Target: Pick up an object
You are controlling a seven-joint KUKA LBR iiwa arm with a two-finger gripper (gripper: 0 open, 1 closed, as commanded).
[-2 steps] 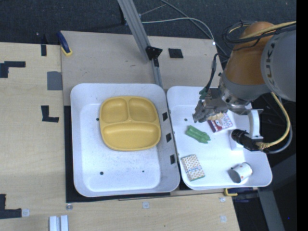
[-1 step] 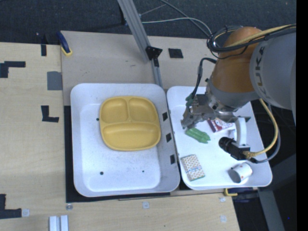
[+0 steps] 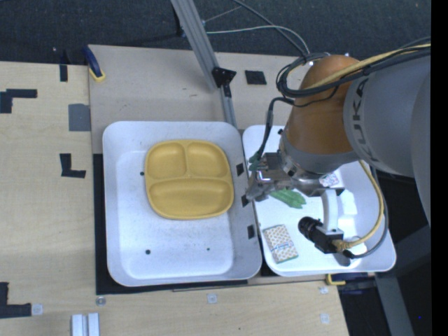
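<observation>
Hand (image 3: 269, 180) low in right bin (image 3: 374, 257), grip state unclear; green object (image 3: 290, 199) beside it, patterned packet (image 3: 281, 243) near; yellow tray (image 3: 189, 179) in left bin (image 3: 126, 208)

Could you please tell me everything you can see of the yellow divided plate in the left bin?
The yellow divided plate is a rounded-square tray, matte and plastic-looking, mustard yellow. Raised ridges split it into three compartments: two smaller ones along its far side and one wide one along its near side. All three look bare. It lies flat and upright on the floor of the left white bin, in the far half, close to the bin's right wall. Nothing but the bin floor touches it.
</observation>
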